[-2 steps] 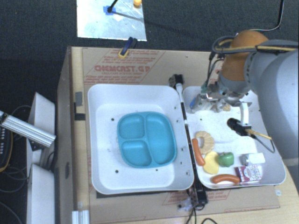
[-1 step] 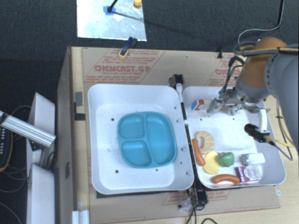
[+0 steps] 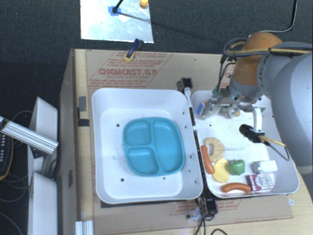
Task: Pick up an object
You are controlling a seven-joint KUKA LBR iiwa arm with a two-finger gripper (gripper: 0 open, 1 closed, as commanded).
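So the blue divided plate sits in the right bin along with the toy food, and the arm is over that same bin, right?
Not quite. The camera view shows the blue divided plate in the left bin. The toy food, such as the green pepper, lies in the right bin, and the arm is over that right bin.

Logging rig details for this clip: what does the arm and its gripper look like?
The arm is a thick, rounded grey body with an orange band above the wrist. Thin dark cables loop beside that band. Below it sits a metallic grey gripper assembly of small angular parts, above the right-hand white bin.
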